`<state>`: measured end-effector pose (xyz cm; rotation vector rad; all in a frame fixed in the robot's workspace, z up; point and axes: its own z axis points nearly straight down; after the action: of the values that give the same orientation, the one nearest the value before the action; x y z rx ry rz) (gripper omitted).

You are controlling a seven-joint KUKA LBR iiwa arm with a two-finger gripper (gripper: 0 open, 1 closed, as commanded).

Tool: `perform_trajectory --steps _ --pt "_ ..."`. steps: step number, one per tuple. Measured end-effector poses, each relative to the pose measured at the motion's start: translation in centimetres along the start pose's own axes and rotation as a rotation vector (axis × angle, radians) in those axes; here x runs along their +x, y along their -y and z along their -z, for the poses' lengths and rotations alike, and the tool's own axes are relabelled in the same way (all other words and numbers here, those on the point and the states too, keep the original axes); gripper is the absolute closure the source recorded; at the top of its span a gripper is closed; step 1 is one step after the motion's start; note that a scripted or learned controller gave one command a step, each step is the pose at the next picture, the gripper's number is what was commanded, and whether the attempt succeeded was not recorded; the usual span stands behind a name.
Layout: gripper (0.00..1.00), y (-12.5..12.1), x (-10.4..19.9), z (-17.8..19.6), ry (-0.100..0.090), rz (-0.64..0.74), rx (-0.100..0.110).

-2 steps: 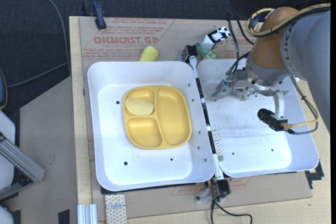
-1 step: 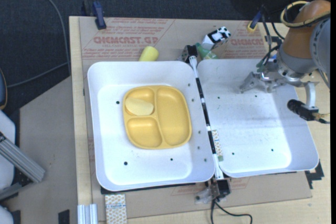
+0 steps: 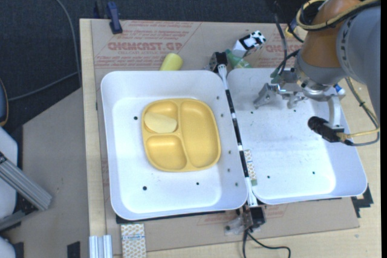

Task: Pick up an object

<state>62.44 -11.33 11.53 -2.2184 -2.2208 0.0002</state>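
Nothing had been picked up: the jaws [image 3: 279, 95] hung spread and bare over the right bin [image 3: 284, 172], well apart from the yellow tray [image 3: 199, 136] in the left bin [image 3: 121, 148]

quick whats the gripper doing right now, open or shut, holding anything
gripper: over the right bin, near its far edge; whether it is open or shut cannot be told, and nothing can be seen held in it.

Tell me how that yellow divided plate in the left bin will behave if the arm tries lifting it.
The yellow plate looks like moulded plastic, so probably stiff and light. It lies flat in the left bin, with a low rounded rim, so a grip from above may slip. The pale piece in its upper-left compartment could slide if it tilts.
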Motion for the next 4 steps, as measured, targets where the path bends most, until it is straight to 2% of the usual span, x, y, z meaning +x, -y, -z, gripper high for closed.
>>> perform_trajectory --steps 1,2,3,4 --pt "0.0 3.4 2.2 -3.2 0.001 -0.001 0.001" --pt "1.0 3.3 2.2 -2.1 0.001 -0.003 -0.002" --pt "1.0 3.3 2.2 -1.1 0.001 -0.004 -0.004" --pt "1.0 8.0 2.0 -3.1 0.001 -0.002 -0.001"
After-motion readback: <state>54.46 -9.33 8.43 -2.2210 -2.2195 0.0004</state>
